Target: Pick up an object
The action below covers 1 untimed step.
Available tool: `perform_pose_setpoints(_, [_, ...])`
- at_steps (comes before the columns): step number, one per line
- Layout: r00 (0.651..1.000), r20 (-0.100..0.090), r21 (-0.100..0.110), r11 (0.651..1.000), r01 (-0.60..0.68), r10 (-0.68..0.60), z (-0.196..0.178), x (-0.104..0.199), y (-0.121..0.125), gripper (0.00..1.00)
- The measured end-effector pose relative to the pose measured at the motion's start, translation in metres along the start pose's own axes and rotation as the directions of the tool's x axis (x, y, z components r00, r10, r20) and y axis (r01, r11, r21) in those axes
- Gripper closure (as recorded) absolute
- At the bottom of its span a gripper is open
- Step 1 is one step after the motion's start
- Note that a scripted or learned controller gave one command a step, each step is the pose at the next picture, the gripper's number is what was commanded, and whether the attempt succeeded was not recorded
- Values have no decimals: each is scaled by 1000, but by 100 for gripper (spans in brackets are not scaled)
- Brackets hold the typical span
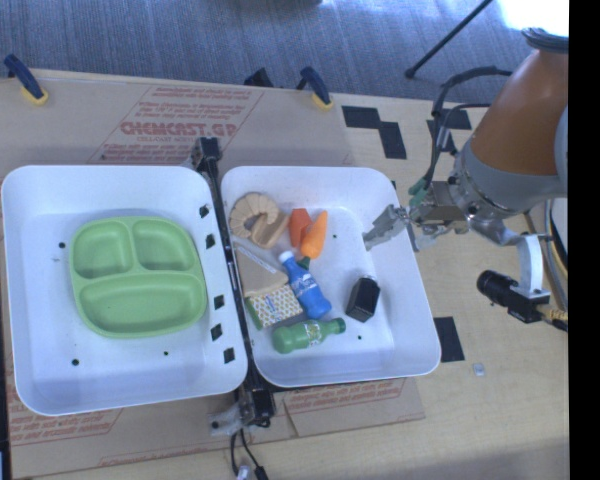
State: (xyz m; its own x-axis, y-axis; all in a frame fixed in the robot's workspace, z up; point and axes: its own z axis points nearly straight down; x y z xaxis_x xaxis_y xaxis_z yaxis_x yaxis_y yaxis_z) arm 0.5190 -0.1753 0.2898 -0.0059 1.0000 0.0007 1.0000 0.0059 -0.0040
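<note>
The right bin holds several small things. A tan bread piece lies at its back left, with two orange carrots beside it. A blue bottle lies in the middle and a green bottle lies on its side near the front. A small black block sits to the right of the blue bottle. A checked tan wafer rests by the left wall. My gripper hangs over the bin's right side, above and behind the black block, with nothing seen in it.
The left bin holds a green divided plate. Black clips run along the seam between the bins. Cardboard lies under both bins, held by blue and yellow clamps at the back.
</note>
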Motion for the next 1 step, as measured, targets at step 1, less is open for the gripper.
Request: perform_pose_setpoints(1, [1000,-2,1,1000,0,0,182,23,46,0])
